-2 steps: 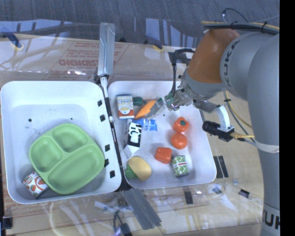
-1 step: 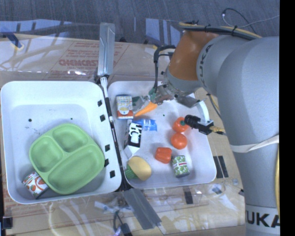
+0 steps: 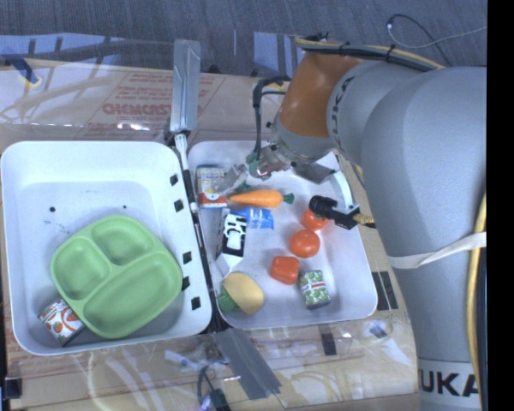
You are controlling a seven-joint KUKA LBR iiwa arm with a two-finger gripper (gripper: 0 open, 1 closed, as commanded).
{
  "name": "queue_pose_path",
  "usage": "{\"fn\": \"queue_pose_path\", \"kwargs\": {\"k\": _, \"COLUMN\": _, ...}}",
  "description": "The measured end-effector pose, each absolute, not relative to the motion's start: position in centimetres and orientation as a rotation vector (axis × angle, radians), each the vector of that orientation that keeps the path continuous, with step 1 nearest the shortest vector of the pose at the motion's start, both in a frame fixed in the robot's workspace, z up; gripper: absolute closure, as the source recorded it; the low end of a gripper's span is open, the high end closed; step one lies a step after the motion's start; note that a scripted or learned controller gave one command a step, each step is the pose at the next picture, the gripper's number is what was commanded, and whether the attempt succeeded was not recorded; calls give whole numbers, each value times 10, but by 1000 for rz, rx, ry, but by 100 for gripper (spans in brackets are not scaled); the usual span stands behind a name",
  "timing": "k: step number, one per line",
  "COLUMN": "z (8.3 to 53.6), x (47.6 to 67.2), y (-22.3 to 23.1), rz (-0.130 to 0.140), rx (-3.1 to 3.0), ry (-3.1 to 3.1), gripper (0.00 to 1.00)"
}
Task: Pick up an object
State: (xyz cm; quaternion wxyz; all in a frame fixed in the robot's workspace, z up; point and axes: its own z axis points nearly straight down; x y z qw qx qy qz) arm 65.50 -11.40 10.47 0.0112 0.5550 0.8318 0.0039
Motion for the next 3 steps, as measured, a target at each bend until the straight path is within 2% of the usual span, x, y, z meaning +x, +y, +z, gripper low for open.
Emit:
{"fn": "queue_pose_path", "kwargs": {"k": 1, "z": 92, "x": 597, "y": -136, "rz": -3, "rx": 1796, "ry": 2580, "gripper": 0}}
{"fn": "queue_pose_path", "kwargs": {"k": 2, "z": 102, "x": 597, "y": -136, "rz": -4, "rx": 1790, "ry": 2585, "gripper": 100}}
{"fn": "queue_pose_path", "kwargs": {"k": 3, "z": 204, "x": 591, "y": -100, "rz": -2, "rx": 1962, "ry": 2454, "gripper": 100}}
